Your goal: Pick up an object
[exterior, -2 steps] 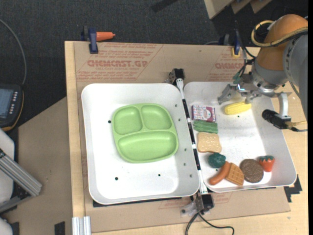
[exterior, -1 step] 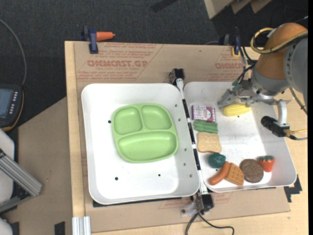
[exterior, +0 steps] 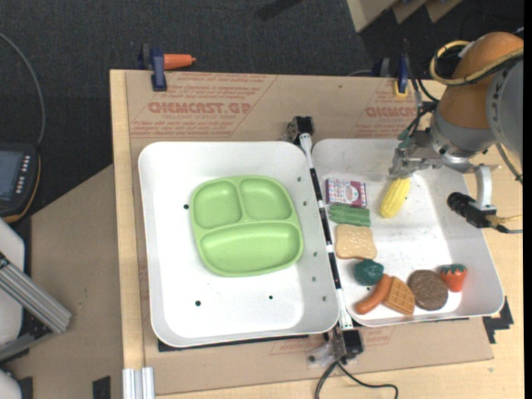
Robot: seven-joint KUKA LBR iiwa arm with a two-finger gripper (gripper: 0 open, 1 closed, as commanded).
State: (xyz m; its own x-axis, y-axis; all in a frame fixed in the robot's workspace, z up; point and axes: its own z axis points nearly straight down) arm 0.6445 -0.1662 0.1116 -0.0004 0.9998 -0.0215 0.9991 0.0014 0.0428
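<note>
My gripper [exterior: 405, 165] hangs over the back of the right bin [exterior: 475, 260], just above the upper end of a yellow corn cob [exterior: 395, 196]. The fingers are too small and blurred to read. In that bin also lie a purple-and-white packet [exterior: 345, 191], a green pod [exterior: 349, 215], a slice of toast [exterior: 355, 242], a dark teal piece [exterior: 367, 270], an orange sausage [exterior: 371, 296], a waffle [exterior: 399, 296], a brown patty [exterior: 428, 289] and a red tomato [exterior: 454, 277].
The left bin [exterior: 166, 223] holds a green three-part plate [exterior: 246, 224]. A black rail [exterior: 322, 223] runs between the bins. Blue clamps [exterior: 155, 66] grip the bench's back edge. A black fitting [exterior: 467, 206] hangs off the arm at the right.
</note>
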